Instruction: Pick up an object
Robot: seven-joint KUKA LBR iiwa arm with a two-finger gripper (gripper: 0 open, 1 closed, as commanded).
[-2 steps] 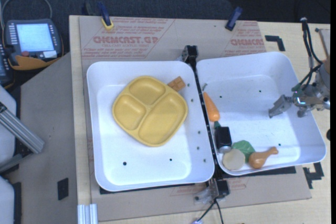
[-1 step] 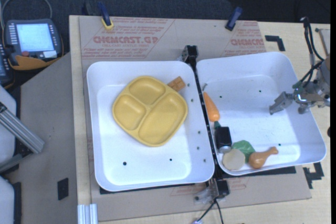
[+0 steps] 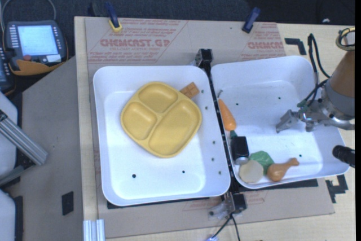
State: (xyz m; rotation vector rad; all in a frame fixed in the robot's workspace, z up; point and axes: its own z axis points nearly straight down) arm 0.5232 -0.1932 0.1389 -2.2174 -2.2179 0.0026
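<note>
In the right bin (image 3: 265,84), an orange carrot (image 3: 227,115) lies along the left wall. Below it sit a small black block (image 3: 240,147), a green piece (image 3: 263,157), a cream round piece (image 3: 251,171) and a brown drumstick (image 3: 282,168), clustered in the near left corner. My gripper (image 3: 286,121) hangs over the right half of this bin, pointing left, above bare white floor. It is well right of the carrot and above the drumstick. Nothing shows in its grasp.
The left bin (image 3: 113,138) holds a yellow divided plate (image 3: 162,118), with a small brown block (image 3: 190,90) at its far right edge. A black divider clip (image 3: 204,57) sits between the bins. A teach pendant (image 3: 35,42) lies off the bench at left.
</note>
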